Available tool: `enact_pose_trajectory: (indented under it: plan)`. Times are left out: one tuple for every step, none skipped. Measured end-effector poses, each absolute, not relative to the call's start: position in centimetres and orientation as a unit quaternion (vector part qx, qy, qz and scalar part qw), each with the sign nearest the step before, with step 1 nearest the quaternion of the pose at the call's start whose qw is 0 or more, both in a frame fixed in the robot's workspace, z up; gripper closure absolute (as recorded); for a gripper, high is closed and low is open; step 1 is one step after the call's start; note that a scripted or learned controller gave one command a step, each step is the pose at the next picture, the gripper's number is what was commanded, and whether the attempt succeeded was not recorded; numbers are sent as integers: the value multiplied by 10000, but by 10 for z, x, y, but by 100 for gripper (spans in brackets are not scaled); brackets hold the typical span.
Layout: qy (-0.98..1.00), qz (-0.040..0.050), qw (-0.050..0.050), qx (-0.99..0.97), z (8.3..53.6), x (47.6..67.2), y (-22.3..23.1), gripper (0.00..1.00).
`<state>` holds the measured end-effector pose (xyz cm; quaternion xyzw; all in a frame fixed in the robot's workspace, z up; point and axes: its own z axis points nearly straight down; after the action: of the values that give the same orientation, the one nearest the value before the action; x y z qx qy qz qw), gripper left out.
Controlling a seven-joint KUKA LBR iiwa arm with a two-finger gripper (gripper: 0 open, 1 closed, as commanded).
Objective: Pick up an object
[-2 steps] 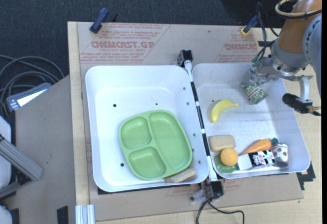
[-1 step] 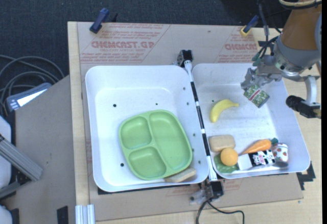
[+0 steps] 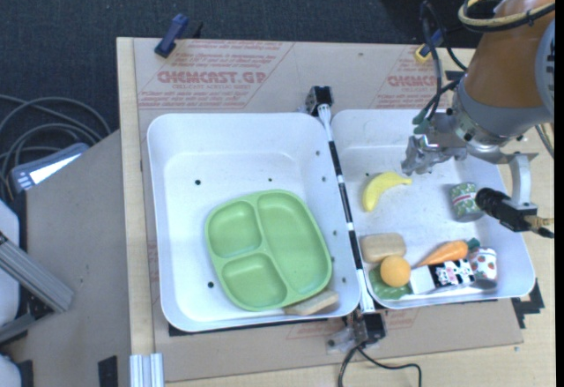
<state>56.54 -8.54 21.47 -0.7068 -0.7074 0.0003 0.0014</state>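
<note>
Nearest you, a tan block [image 3: 314, 304] leans at the front edge of the left bin [image 3: 176, 147], beside the green divided plate [image 3: 267, 249]. Across the divider, the right bin [image 3: 370, 134] holds an orange ball [image 3: 395, 271], a carrot [image 3: 451, 252], a small green cup [image 3: 463, 199] and a banana [image 3: 384, 189]. Your claw [image 3: 420, 156] hangs just beside the banana's right tip; you cannot tell how wide it stands.
</note>
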Motion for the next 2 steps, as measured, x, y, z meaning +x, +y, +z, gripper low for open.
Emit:
enact_pose_trajectory:
  plan:
    - [-7071, 5, 13, -7071, 215, 565, -86, 0]
    - [-7071, 7, 14, -7071, 184, 573, -74, 0]
